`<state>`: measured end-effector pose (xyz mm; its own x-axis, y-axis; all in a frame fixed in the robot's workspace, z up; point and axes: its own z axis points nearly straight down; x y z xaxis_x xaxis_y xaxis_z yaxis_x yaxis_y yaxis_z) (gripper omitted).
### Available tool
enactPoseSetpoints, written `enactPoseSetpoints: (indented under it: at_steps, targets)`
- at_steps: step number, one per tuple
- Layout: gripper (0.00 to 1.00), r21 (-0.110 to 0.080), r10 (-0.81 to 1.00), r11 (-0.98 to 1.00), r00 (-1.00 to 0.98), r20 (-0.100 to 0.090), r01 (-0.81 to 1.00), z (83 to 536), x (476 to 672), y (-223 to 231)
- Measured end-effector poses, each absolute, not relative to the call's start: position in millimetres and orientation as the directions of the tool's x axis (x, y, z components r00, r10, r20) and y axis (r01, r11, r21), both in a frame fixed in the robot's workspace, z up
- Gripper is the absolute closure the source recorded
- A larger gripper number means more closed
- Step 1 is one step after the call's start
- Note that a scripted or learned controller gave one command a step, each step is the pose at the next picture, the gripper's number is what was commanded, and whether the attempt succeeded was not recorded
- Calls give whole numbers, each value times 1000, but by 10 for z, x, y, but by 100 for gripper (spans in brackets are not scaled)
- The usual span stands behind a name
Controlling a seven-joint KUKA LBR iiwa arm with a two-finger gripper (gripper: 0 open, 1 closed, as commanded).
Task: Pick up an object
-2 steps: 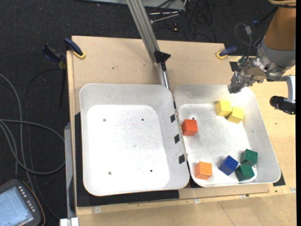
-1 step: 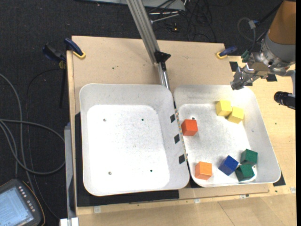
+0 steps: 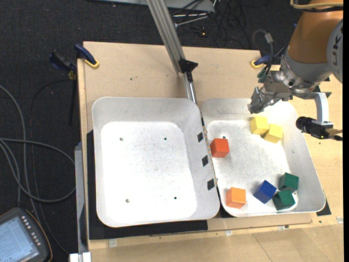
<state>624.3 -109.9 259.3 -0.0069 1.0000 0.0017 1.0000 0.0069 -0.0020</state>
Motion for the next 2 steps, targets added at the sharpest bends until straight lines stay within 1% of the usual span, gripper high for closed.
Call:
enactPoseSetpoints:
  at_steps: [1, 2]
  targets:
    - [100, -2, 1000, 7, -7, 2, 1000, 2477, 6084, -660]
    - [100, -2, 1000, 7, -7, 2, 1000, 2346, 5826, -181]
